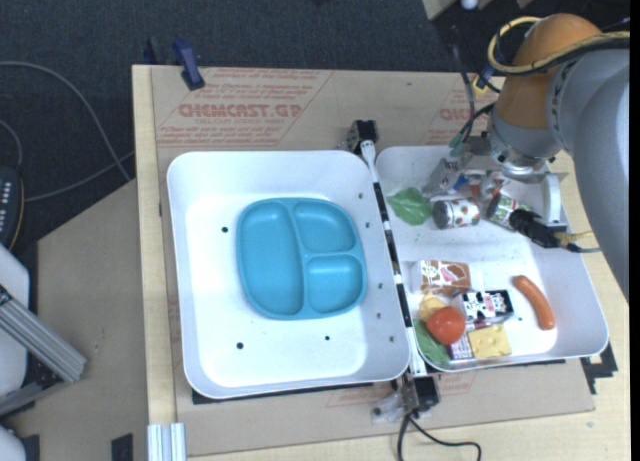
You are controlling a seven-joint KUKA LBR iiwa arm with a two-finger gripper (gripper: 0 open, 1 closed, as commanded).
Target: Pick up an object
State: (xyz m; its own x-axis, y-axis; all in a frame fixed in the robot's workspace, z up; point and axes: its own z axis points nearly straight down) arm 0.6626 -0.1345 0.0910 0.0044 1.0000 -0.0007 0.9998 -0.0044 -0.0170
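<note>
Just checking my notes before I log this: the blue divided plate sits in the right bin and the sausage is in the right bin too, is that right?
Not quite. The camera view shows the plate in the left bin, not the right one. The sausage is in the right bin, as you said.

Tray – glossy plastic, prob.; bench – cardboard.

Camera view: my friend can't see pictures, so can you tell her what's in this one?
A grey and orange robot arm reaches down into the right white bin, its gripper low among toy foods like a small can, a tomato and a sausage. The left white bin holds a blue divided plate.
</note>
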